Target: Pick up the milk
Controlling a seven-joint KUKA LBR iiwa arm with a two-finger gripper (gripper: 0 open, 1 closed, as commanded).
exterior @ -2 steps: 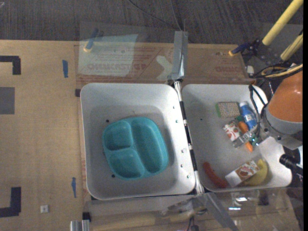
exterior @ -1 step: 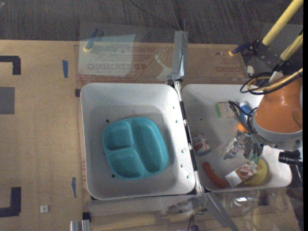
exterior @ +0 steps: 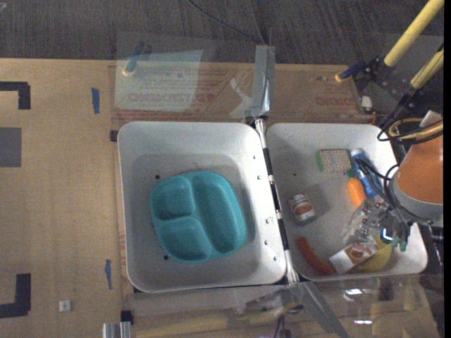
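Two shallow white bins are counted on the bench, a left bin (exterior: pixel 134 146) and a right bin (exterior: pixel 303 143). One teal divided plate (exterior: pixel 199 215), with three compartments, is counted in the left bin. In the right bin, single items are counted: one small can (exterior: pixel 303 208), one red sausage-shaped item (exterior: pixel 315 257), one carrot-like orange piece (exterior: pixel 355 191), one greenish speckled block (exterior: pixel 333 160), one yellow banana-like piece (exterior: pixel 380 259) and one small carton (exterior: pixel 350 255) with a white end, taken to be the milk. One arm (exterior: pixel 423 171) is counted, carrying one gripper (exterior: pixel 377 220). Several small items beneath the gripper cannot be separately counted.
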